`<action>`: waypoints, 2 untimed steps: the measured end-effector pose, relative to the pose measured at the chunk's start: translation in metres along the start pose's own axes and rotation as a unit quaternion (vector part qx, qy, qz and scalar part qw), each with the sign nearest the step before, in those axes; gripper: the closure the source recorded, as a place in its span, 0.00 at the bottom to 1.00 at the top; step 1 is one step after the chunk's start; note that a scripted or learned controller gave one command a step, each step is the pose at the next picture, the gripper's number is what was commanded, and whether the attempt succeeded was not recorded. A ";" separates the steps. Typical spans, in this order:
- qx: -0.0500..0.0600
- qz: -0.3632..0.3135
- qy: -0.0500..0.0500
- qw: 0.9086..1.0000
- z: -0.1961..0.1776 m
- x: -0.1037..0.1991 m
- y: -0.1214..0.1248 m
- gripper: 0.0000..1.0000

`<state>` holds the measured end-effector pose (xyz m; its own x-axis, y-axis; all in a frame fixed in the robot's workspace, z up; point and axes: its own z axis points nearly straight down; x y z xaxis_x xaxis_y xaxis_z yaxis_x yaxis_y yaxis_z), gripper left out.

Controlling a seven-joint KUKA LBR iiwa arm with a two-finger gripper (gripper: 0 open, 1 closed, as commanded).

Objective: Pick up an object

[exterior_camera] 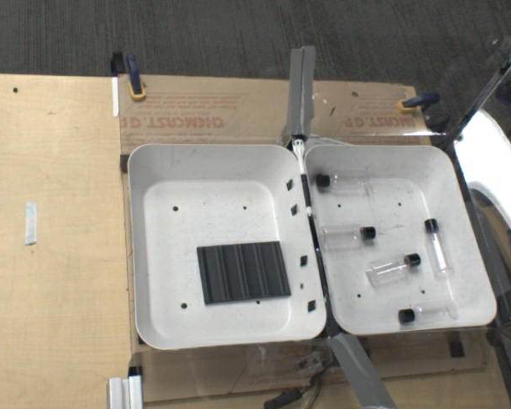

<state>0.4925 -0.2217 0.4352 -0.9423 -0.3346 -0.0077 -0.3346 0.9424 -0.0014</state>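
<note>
In the right bin (447,167), well apart from one another: five clear vials (390,269) with black caps, all lying flat; one near the front wall, one by the back left corner. In the left bin (153,177), a black ribbed tray (243,272), lying flat.

White bins (153,186), a dark ribbed mat (243,272), clear black-capped vials (392,268).

Even, bright overhead light; soft faint shadows inside white bins (145,228); blown-out glare at right edge; slight softness overall, clear vials (390,269) hard to resolve.
</note>
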 end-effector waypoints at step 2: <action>0.000 -0.002 0.002 1.000 -0.006 -0.058 -0.021 1.00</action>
<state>0.5540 -0.2221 0.4419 -0.9413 -0.3375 -0.0037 -0.3375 0.9413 -0.0004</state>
